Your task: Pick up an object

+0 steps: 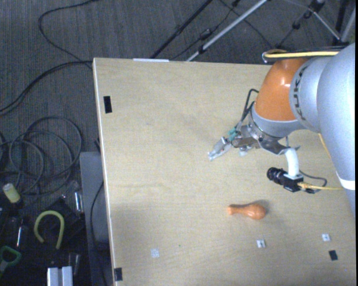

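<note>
An orange, pear-shaped object (249,210) with a narrow neck pointing left lies on the tan bench top (167,177), toward the front right. My gripper (216,152) hangs over the middle of the bench, pointing left and down, on the grey arm with the orange band (280,97). It is up and to the left of the orange object, well apart from it. Nothing shows at its tip.
A black device with a yellow cable (284,177) hangs below the wrist, just above the orange object. Small tags (261,243) and black marks (108,104) dot the bench top. Cables (36,148) and tools lie on the floor to the left; stand legs (238,16) cross behind.
</note>
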Controlling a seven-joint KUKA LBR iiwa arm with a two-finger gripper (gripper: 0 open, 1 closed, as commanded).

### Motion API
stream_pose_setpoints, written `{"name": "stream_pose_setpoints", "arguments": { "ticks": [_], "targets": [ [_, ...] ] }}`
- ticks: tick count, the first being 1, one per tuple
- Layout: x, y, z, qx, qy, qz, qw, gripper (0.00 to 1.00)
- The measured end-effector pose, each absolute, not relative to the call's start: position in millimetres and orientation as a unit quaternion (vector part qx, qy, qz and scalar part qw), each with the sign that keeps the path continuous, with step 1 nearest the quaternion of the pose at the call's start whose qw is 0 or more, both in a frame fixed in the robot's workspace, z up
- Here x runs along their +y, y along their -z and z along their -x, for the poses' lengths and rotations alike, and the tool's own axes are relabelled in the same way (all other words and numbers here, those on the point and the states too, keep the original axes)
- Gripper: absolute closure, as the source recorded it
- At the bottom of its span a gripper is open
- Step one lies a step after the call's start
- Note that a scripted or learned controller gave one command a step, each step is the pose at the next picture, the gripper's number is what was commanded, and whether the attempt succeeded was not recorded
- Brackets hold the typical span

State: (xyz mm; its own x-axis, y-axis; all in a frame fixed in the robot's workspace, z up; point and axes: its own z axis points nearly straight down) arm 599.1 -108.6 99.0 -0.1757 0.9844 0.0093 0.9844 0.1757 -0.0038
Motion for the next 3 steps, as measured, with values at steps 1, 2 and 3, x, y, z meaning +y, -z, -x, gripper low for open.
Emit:
{"name": "stream_pose_setpoints", "arguments": {
  "ticks": [1, 2, 3],
  "targets": [
    [-136.9, -83.1, -649.9, -0.763, -0.0007, 0.646, 0.001, 0.00],
    [-109.8, -84.4, -668.3, -0.825, -0.0014, 0.565, -0.001, 0.00],
    [-146.8, -132.7, -668.3, -0.760, -0.0013, 0.650, -0.001, 0.00]
  ]
}}
